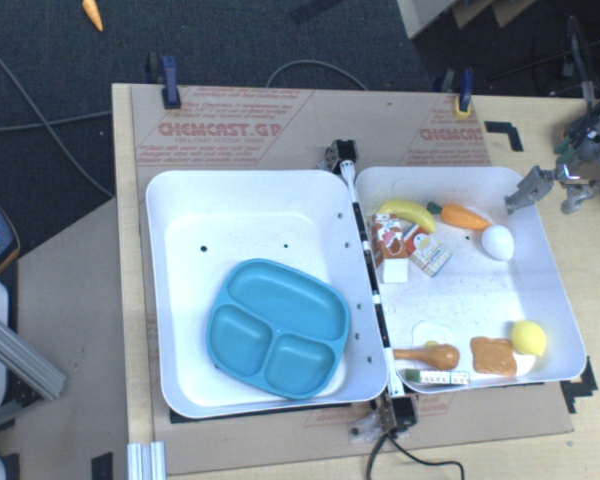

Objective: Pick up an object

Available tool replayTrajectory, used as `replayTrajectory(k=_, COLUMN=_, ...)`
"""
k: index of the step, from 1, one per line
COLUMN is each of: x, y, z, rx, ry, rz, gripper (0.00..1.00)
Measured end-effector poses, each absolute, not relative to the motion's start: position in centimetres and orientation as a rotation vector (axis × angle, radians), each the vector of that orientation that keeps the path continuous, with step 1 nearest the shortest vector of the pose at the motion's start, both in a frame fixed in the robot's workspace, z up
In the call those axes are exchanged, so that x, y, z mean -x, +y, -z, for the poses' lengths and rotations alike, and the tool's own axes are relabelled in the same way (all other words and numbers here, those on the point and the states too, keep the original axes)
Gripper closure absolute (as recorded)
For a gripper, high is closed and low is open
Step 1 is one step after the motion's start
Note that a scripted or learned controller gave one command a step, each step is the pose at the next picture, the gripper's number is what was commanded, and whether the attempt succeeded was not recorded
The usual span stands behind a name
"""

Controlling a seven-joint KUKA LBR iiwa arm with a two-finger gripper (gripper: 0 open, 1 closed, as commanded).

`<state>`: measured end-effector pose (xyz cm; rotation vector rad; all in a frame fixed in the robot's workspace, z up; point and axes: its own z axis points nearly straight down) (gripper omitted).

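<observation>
We find the grey two-finger gripper (550, 186) at the upper right, just outside the top right corner of the right shallow white bin (550, 268), its fingers spread apart with nothing between them. The objects to be picked lie in that bin in two groups. Near the top edge sit a curved yellow plastic banana (405, 211), an orange toy carrot (464, 217), a smooth white egg (497, 242) and a red-and-white printed packet (392, 240), the packet lying against the bin's left wall, with what appears to be a small labelled wrapper (432, 259) beside it; the print is too blurred to read. Along the bottom edge rest a brown toy drumstick (430, 353), a tan bread-like piece (493, 355) and a round yellow lemon (528, 337). The middle of this bin is bare, smooth floor. The left white bin (180, 218) holds a blue three-compartment plastic tray (277, 327), set toward its lower half. A small orange carrot-shaped item (92, 11) lies on the dark floor, well apart from the bench.
</observation>
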<state>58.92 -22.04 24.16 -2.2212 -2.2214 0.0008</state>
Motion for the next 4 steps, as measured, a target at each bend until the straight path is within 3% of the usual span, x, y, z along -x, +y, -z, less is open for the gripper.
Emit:
replayTrajectory(k=1, x=-63.9, y=-20.2, z=-16.8, rx=2.216, ry=-2.225, rz=-0.001, gripper=0.0)
replayTrajectory(k=2, x=-65.1, y=-18.1, z=-7.8, rx=2.213, ry=-2.219, rz=-0.006, gripper=0.0)
replayTrajectory(k=3, x=-65.4, y=-18.3, z=-9.6, rx=2.22, ry=-2.226, rz=0.0, gripper=1.0)
replayTrajectory(k=4, x=-66.7, y=-11.6, z=-8.5, rx=2.214, ry=-2.226, rz=-0.001, gripper=1.0)
